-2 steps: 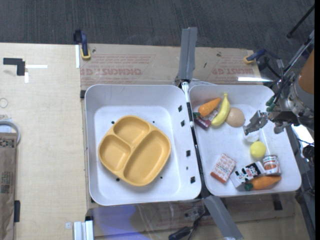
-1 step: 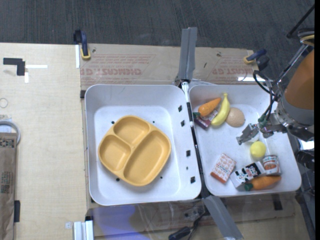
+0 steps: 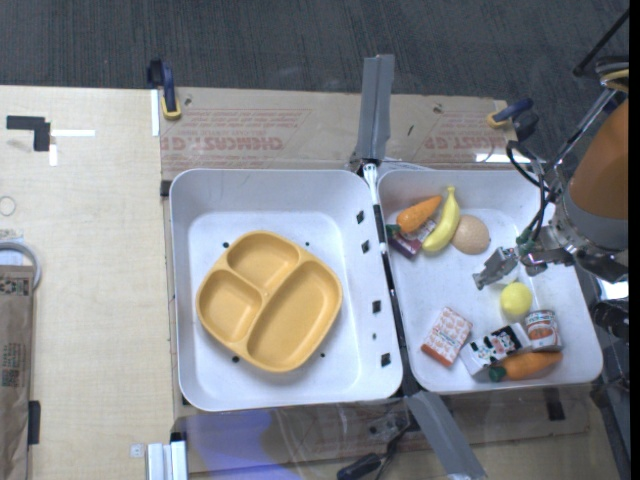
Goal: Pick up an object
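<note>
Grey metal of the end effector (image 3: 497, 266) hangs low in the right bin (image 3: 590, 368), reaching in from the right, its tip just above and to the left of a lemon (image 3: 516, 299). Its two fingers look slightly parted with nothing between them, so I judge it open and empty. No object is lifted yet; every candidate lies on the bin floor.

The nearest target appears to be the lemon, just beside the tip. To take it well, the arm should centre the fingers over the fruit's widest part, come straight down so one finger passes on each side, and close only once both reach past its middle; a round, smooth fruit is likely to squirt sideways if pinched high or off-centre. The small can (image 3: 541, 328) sits just beside the lemon, toward the near right, so the finger on that side has little room and could knock it.

Besides those two, the right bin holds a banana (image 3: 444, 223) lying against a carrot (image 3: 418, 212), a tan roundish fruit (image 3: 470, 234) touching the banana, a dark purple item (image 3: 404, 242) near the divider, a red snack packet (image 3: 446, 335), a black-and-white toy figure (image 3: 494, 347) and an orange carrot-like piece (image 3: 527, 365) at the near edge. The left bin (image 3: 190, 268) carries a yellow three-compartment plate (image 3: 268, 301), its sections bare.
</note>
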